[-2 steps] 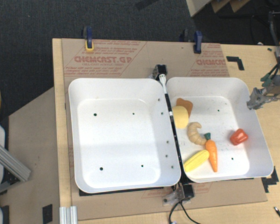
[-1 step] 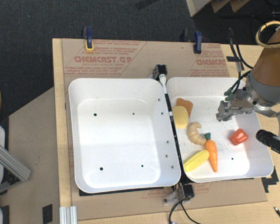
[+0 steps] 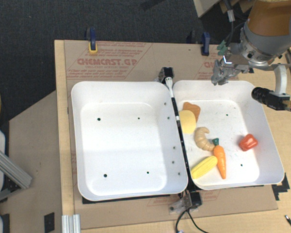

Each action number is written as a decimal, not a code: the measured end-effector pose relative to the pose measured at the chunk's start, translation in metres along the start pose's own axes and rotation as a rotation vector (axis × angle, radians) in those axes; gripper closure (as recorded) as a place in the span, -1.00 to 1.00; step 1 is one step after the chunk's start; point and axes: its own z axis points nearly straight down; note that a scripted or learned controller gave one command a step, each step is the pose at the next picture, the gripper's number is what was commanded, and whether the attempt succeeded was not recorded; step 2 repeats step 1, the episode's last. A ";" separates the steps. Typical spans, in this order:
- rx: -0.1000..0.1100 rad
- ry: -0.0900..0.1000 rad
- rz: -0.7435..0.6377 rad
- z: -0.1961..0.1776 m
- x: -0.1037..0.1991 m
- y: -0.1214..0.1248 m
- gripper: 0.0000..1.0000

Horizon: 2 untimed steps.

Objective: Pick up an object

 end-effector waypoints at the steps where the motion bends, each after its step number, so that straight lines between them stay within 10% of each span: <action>1: -0.003 0.002 0.001 -0.132 0.067 0.002 1.00; 2: -0.003 0.002 0.001 -0.132 0.067 0.002 1.00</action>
